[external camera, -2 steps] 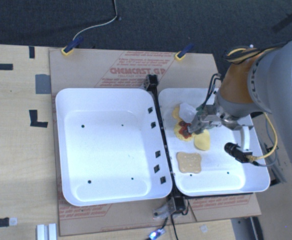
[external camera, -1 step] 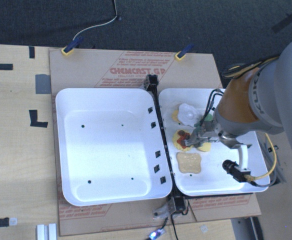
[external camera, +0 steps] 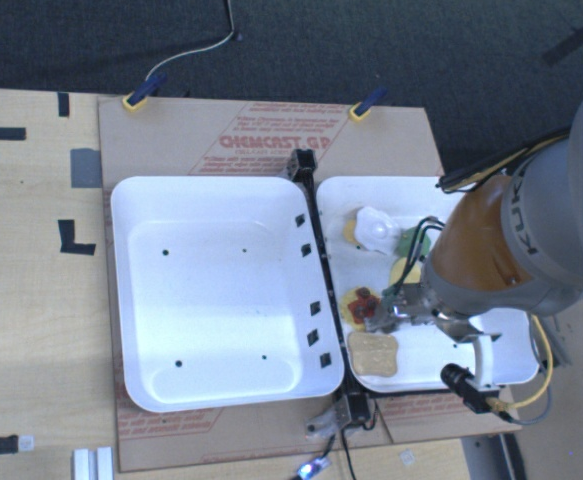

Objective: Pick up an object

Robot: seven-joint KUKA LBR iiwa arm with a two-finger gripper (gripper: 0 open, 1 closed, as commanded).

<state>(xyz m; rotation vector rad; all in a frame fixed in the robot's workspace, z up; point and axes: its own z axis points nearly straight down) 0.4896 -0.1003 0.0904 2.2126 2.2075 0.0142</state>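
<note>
The tabletop (external camera: 31,298) is pale wood with a few dark tape marks, and a brown cardboard sheet (external camera: 271,143) with red lettering lies on it under two shallow white bins. Beyond the far edge is dark carpeted floor (external camera: 371,28), crossed by a thin cable (external camera: 206,43). Two blue and yellow clamps (external camera: 143,92) grip the cardboard's far edge.

The left bin (external camera: 211,288) has a bare white floor. The right bin (external camera: 511,363) holds a white object (external camera: 374,228), a red and yellow piece (external camera: 359,303), a tan slice like toast (external camera: 373,354) and something green (external camera: 411,240).

The grey and orange arm (external camera: 491,248) reaches over the right bin. Its end effector (external camera: 383,311) sits low beside the red and yellow piece; whether it is wide, narrow or gripping anything cannot be told.
</note>
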